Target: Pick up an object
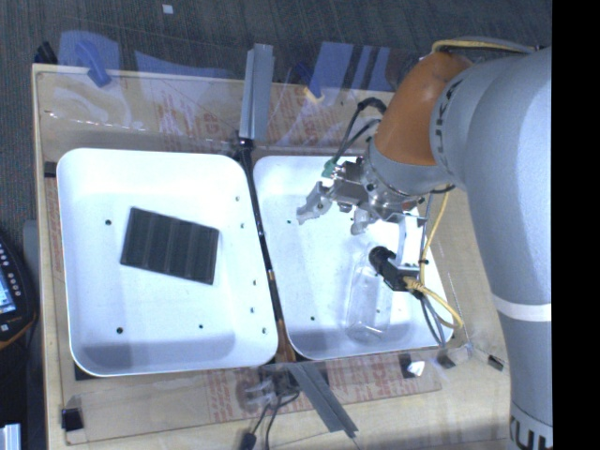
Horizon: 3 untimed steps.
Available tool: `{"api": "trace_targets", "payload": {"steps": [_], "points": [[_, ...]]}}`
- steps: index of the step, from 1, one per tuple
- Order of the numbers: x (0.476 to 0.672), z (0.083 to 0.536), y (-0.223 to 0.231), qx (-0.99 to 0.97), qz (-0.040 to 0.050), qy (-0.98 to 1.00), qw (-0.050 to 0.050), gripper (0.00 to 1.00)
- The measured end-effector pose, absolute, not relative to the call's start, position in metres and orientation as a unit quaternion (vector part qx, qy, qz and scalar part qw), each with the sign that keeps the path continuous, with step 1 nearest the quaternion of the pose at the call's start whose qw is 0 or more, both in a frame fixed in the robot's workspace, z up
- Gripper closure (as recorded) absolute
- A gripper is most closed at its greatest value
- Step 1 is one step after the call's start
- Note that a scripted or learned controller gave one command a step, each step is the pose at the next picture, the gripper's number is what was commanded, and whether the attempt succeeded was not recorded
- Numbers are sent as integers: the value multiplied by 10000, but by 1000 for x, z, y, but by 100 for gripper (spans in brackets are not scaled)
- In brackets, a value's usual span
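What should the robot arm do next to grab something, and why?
Probably lower the gripper toward the clear bottle lying just below it in the right bin. Its jaws look spread and nothing shows between them, and the dark ridged pad lies farther away, in the left bin.

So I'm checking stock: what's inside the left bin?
The left bin holds one dark ribbed rectangular pad lying flat. Anything beneath the pad is covered.

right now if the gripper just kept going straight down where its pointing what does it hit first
Likely the bare white floor of the right bin. The gripper hangs above it; the clear bottle lies off toward the near side, though depth is hard to judge.
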State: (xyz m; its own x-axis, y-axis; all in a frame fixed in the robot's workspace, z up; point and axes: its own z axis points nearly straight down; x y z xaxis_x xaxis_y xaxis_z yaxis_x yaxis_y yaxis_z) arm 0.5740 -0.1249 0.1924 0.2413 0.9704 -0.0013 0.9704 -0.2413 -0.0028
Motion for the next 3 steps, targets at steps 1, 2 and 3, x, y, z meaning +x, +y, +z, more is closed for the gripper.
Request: {"api": "trace_targets", "payload": {"steps": [1, 2, 3], "points": [[581, 232, -184, -8372, 13, -5469, 13, 0], [519, 169, -163, -9047, 25, -4261, 30, 0], [477, 210, -201, -8940, 4, -4481, 7, 0]]}}
